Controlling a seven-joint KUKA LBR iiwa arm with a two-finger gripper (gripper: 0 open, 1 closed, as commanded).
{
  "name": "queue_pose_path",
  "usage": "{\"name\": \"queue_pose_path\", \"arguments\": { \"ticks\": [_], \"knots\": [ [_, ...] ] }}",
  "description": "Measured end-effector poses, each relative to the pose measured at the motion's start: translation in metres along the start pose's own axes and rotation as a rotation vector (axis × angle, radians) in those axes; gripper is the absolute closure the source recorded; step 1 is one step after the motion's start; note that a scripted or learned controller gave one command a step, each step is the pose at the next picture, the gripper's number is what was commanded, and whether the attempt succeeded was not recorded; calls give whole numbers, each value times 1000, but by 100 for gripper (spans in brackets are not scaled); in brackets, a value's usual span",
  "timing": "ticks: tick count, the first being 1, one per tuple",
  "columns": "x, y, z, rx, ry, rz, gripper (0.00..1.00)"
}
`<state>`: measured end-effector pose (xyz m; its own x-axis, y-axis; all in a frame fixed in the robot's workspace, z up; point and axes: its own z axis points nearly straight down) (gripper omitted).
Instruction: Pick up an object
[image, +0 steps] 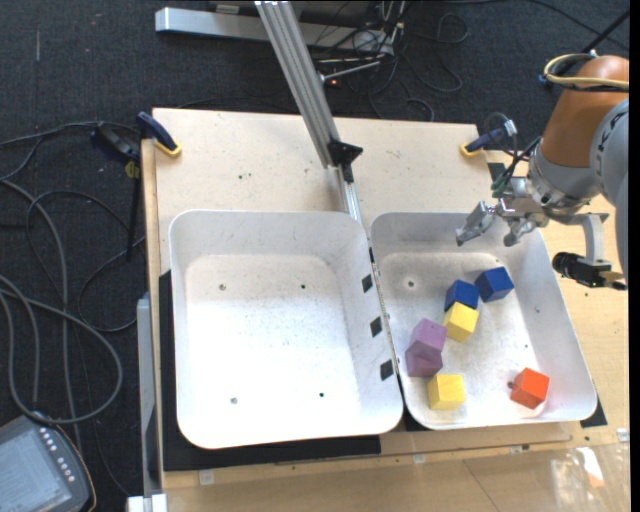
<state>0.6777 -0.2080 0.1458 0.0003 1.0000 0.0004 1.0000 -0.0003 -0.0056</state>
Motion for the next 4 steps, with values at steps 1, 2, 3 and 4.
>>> {"name": "queue_pose_path", "arguments": {
  "ticks": [1,2,3,4],
  "knots": [
    [1,-1,54,-1,0,-3,0],
    [1,2,38,-10,-3,-4,100],
    [10,-2,-16,-14,-3,-3,100],
    [4,-2,-80,-16,-4,-1,100]
  ]
}}
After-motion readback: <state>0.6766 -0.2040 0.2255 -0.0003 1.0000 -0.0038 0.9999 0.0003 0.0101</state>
